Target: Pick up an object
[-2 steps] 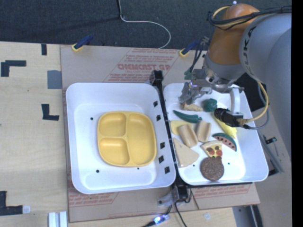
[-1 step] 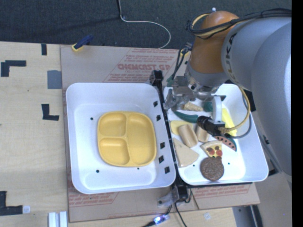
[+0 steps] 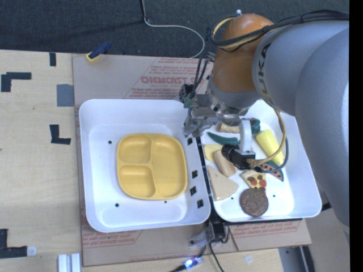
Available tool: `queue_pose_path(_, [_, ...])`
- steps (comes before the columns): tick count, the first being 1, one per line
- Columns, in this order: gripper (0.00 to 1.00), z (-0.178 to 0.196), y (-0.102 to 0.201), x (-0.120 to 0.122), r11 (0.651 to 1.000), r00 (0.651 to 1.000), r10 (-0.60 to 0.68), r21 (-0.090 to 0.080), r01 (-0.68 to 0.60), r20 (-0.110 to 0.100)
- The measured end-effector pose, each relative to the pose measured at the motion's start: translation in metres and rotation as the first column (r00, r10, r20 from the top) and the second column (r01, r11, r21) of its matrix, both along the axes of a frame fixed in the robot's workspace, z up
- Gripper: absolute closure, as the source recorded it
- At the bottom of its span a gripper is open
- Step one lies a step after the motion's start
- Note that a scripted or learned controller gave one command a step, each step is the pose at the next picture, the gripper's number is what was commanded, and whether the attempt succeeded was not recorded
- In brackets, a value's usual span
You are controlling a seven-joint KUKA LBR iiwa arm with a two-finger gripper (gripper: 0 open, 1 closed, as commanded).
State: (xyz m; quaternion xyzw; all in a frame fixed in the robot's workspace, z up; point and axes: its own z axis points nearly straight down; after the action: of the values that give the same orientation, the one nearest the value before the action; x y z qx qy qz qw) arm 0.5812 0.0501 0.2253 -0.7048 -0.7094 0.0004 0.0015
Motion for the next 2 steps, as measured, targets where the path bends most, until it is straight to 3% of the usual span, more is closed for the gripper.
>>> queue_pose_path(1, [1.00,0.005,0.039,-0.008,1.000,1.000,0.000,0.000,0.000,0.001])
queue_pose_path(2, [1.00,-0.012,0.044,-0.010,1.000,1.000,-0.004,-0.003,0.004,-0.001])
